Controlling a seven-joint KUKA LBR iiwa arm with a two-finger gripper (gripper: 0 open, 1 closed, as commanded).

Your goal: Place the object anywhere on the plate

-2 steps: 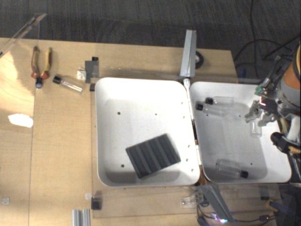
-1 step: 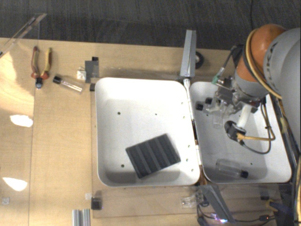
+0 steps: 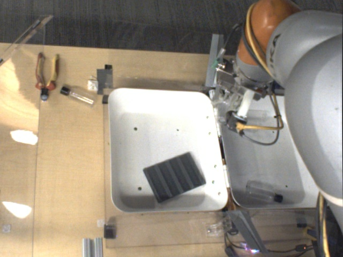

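The gripper [image 3: 231, 107] hangs over the top left corner of the right bin [image 3: 268, 159], close to the wall that divides it from the left bin [image 3: 123, 143]. It is a cluster of metal parts, a white cylinder and cables seen from above, and whether it is spread or pressed together cannot be told from this angle; nothing can be seen between its tips. Above it the arm [image 3: 311, 90] rises grey and broad, with its orange band [image 3: 265, 17] at the top of the view, covering much of the right bin.

The clear tube with a dark cap [image 3: 262, 191] lies on its side on the floor of the right bin, near that bin's lower edge, with the cap pointing right. It is well apart from the gripper, lower in the view and a little to the right, and is untouched.

In the left bin a dark ribbed plate [image 3: 174, 176] rests flat and tilted, in the lower right part of that bin, not far from the dividing wall. It is lower and to the left of the gripper.

On the wooden bench [image 3: 64, 170] to the left of the bins lie a pair of red-handled pliers [image 3: 46, 75] and a small clear vial [image 3: 77, 95].
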